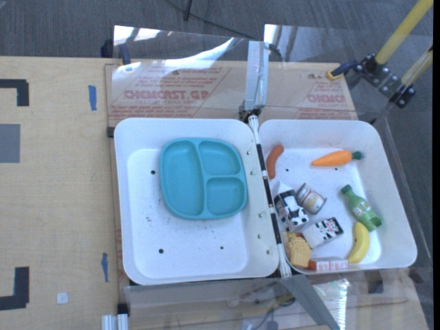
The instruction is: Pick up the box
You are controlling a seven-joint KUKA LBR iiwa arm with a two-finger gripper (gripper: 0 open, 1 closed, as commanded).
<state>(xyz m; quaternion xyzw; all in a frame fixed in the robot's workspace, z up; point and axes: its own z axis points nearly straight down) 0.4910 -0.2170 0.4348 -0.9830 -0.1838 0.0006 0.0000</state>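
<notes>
Wooden bench (55,184) is bearing two white bins. Cardboard (172,91) behind is showing red print, unreadable. Left bin (130,205) is holding one teal divided plate (203,178). Right bin (392,184) is holding one sausage (274,159), one can (311,199), one carrot (334,159), one green bottle (360,207), one banana (358,243), one cracker (298,249); box (323,231), black-and-white print, is lying low centre beside banana

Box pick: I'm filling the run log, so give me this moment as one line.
target: box lying in right bin | neighbours: can, banana | left bin: teal plate | pick: not yet done
</notes>
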